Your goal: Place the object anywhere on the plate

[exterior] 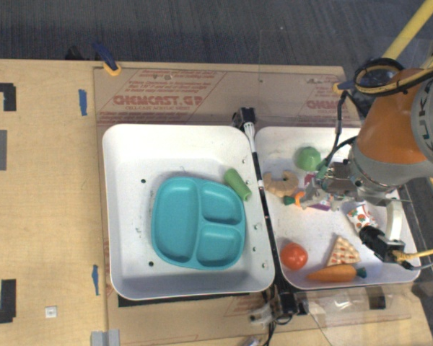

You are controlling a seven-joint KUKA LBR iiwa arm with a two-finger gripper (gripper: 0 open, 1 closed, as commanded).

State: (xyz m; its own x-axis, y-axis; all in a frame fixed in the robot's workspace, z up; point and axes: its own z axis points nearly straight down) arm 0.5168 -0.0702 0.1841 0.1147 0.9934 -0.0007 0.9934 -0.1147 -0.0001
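Note:
A teal plate [198, 223] with three compartments lies in the left bin [130, 157]. A small green cucumber-like piece [237, 184] rests at the plate's upper right rim, partly on the bin floor. My gripper [319, 188] hangs low over the middle of the right bin [274, 146], just below a green ball [308, 157]. It is right of a tan toy [279, 187]. A small orange and green bit [298, 198] and something purple [321, 205] lie right under it; whether either is held is hidden.
The right bin also holds a red tomato [294, 256], a pizza slice [343, 251], a carrot [334, 272] along the front wall and a red-and-white wrapper [359, 215]. The orange-banded wrist [393, 132] covers the bin's right side.

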